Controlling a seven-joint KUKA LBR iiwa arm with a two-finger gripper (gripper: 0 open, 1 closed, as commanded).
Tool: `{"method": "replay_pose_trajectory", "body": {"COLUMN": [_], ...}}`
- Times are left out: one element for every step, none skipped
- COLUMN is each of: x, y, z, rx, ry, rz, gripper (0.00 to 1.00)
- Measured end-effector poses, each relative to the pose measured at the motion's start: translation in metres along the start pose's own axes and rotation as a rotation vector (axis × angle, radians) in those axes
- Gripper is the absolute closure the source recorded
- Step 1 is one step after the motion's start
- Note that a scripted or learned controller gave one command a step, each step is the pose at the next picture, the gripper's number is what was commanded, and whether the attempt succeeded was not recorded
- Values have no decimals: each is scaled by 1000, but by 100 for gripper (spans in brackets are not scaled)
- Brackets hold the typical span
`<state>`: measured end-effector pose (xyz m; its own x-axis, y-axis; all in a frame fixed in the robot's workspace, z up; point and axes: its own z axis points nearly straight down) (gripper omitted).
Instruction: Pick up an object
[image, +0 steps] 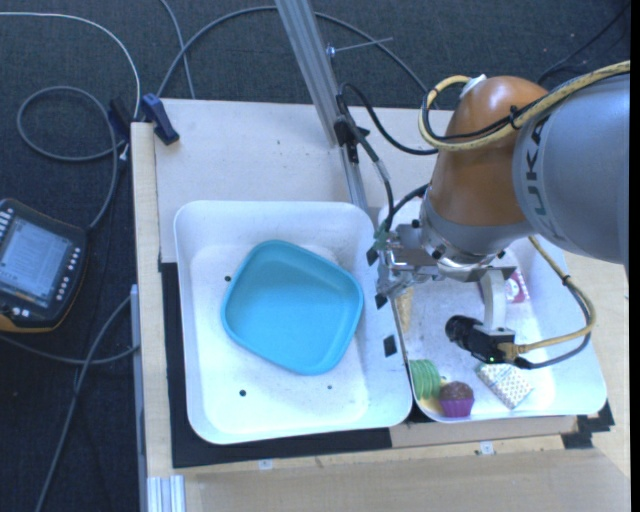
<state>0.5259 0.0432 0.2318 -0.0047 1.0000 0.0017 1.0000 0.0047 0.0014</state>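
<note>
Right white bin (590, 385): green ribbed piece (427, 377), purple cupcake-shaped toy (457, 398), patterned white wedge (506, 384) near its front rim. Hand (400, 270): grip state undeterminable. Risk: descent striking bin divider.

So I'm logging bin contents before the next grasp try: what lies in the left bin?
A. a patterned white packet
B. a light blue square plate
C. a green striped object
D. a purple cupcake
B: the light blue square plate rests in the left bin, while the purple cupcake, green striped object and patterned white packet sit along the near edge of the right bin.
</note>
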Motion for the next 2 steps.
{"method": "replay_pose_trajectory", "body": {"x": [49,47], "y": [-30,-29], "z": [3,3], "rx": [2,1], "ry": [0,-1], "rz": [0,4], "gripper": [100,0]}}
